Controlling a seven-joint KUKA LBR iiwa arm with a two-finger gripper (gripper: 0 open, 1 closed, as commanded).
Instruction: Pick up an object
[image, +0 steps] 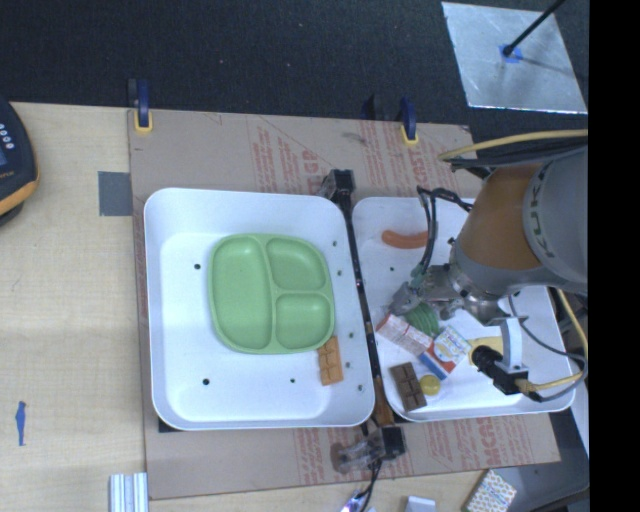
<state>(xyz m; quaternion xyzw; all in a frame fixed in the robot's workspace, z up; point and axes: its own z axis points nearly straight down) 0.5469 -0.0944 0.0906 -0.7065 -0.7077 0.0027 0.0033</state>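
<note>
My gripper (418, 297) is low over the middle of the right bin (372, 260), among a pile of small things. Right under it lie a green item (428, 320) and a white packet with red print (402, 329). A white, red and blue packet (447, 349), a small yellow ball (430, 384) and a brown chocolate-like block (407, 386) lie nearer the front edge. An orange sausage-shaped thing (404, 238) rests at the back of this bin. The arm's orange band and grey body cover the bin's right half.
The left bin (180, 390) holds a green sectioned plate (270, 292) and a small orange-brown waffle piece (330, 362) near its front right corner. A black divider (358, 290) runs between the bins. Clamps stand at the cardboard's back edge.
</note>
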